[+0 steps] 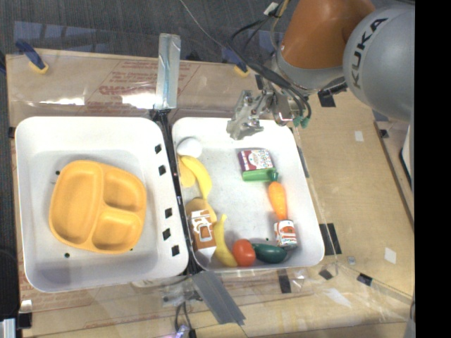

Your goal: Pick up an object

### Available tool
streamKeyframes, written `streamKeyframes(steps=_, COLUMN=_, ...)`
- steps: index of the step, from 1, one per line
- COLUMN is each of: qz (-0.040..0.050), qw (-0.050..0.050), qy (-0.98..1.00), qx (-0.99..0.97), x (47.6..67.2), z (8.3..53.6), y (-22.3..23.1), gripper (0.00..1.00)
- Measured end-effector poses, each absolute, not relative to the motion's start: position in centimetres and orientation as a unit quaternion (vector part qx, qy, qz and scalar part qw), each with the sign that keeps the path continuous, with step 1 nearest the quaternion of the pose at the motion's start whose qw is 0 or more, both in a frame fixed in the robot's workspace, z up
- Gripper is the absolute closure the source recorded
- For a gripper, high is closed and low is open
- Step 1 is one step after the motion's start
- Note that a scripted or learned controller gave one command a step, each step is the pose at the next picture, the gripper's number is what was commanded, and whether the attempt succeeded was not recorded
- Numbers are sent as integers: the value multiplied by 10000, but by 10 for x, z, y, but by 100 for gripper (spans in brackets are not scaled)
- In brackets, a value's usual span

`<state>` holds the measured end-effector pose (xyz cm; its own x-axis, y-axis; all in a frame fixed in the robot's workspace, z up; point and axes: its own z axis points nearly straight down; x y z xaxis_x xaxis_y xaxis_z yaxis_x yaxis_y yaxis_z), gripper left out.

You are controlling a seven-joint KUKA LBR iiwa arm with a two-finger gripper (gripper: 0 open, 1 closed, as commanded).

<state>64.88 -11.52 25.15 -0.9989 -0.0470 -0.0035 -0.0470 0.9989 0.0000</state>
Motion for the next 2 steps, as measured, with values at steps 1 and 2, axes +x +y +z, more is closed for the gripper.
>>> streamKeyframes(steps=1, qz=-10, qw=4, qy=9725, qx=-2329, x=567, z=264, y=-178, gripper=100)
streamKeyframes(steps=2, qz=7, qw=-13, qy=9795, qx=-2012, x=493, z=209, y=-175, gripper=100)
